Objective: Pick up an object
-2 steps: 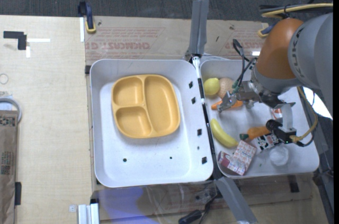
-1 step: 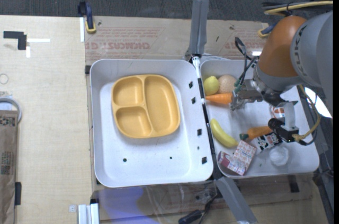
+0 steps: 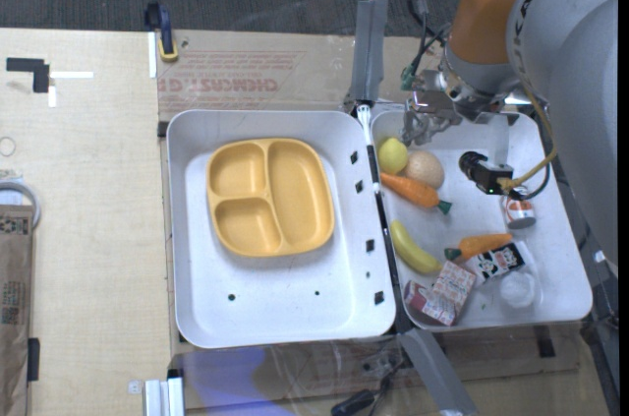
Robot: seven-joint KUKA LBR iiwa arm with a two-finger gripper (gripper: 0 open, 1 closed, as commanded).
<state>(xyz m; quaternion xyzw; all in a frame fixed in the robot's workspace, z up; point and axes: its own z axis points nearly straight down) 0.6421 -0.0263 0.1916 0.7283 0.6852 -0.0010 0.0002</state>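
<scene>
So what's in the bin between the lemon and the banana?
A carrot lies between the lemon and the banana, slanting across the bin in the camera view.

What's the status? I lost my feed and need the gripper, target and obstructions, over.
Gripper low at right bin's far end, nothing seen held. Lemon and egg just beneath it. Carrot crowds both.

A pale wooden counter (image 3: pixel 88 237) is carrying two shallow white bins side by side, the left bin (image 3: pixel 187 286) touching the right bin (image 3: pixel 570 276) along their shared edge, while a sheet of printed brown cardboard (image 3: pixel 246 75) is lying flat behind them
</scene>
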